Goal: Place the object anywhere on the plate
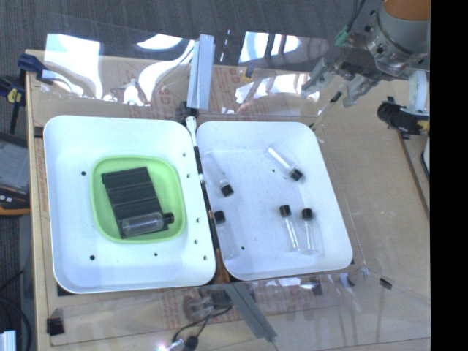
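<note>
Bright, even overhead light fills the scene, and the two white bins (272,262) come close to washing out, their shadows faint and soft. Strong glare patches (73,50) streak the clear sheeting along the bench's far edge, mirroring overhead lights. Focus is fair at the centre, but the clear vials (298,232) nearly dissolve into the white floor, and the arm (398,20) at upper right looks slightly soft.

The two shallow white plastic bins (73,265) are looking smooth and matt. The lime-green plastic plate (173,189) is showing a soft sheen. The clear glass vials with black caps (295,229) are glinting. The brown counter (380,218) is appearing dull, like cardboard.
</note>
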`<state>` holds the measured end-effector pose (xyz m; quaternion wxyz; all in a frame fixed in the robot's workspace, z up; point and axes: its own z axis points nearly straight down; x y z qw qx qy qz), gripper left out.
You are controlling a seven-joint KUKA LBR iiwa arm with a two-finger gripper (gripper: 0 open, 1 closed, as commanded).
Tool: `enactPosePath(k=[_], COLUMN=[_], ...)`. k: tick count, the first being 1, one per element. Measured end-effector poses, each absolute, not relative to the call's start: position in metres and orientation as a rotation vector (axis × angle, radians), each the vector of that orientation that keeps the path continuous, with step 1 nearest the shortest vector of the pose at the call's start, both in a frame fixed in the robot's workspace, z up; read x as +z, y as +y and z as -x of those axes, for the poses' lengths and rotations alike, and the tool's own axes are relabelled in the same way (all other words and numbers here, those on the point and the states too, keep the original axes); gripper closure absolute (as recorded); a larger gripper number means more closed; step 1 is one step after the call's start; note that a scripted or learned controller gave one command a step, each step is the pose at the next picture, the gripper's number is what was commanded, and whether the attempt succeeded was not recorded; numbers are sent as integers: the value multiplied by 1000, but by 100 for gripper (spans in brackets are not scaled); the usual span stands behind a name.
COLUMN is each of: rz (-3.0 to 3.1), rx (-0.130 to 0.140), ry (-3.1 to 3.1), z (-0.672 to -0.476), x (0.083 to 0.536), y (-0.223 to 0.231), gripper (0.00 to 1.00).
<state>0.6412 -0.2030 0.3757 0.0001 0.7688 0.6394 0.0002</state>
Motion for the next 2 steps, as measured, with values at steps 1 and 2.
enactPosePath(k=[1, 2], rz=[-2416, -2432], rx=[-6, -7], ry=[2013, 1996], z=[-651, -657], x=[334, 288], y=[-203, -199], gripper=[0, 0])
